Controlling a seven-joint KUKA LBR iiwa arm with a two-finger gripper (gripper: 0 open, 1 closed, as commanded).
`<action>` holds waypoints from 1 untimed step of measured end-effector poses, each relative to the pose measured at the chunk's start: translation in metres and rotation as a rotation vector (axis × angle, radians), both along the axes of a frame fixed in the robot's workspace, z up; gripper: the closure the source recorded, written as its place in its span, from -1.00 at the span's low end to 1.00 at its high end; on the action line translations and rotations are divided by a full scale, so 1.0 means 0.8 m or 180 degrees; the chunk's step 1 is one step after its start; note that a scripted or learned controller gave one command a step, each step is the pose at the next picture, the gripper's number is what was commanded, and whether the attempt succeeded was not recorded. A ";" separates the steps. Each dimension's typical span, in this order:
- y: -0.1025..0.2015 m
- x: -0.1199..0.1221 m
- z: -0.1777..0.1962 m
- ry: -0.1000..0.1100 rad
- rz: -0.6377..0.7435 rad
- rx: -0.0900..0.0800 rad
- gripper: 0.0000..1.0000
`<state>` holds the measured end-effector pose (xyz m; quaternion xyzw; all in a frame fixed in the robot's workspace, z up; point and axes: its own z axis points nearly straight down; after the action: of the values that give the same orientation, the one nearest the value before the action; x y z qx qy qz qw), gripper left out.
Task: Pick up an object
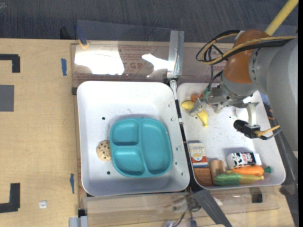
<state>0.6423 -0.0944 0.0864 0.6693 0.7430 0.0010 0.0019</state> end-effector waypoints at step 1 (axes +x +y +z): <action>0.000 0.000 0.000 0.0001 0.0000 0.0000 -1.00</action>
<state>0.6422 -0.0943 0.0864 0.6694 0.7429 0.0009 0.0018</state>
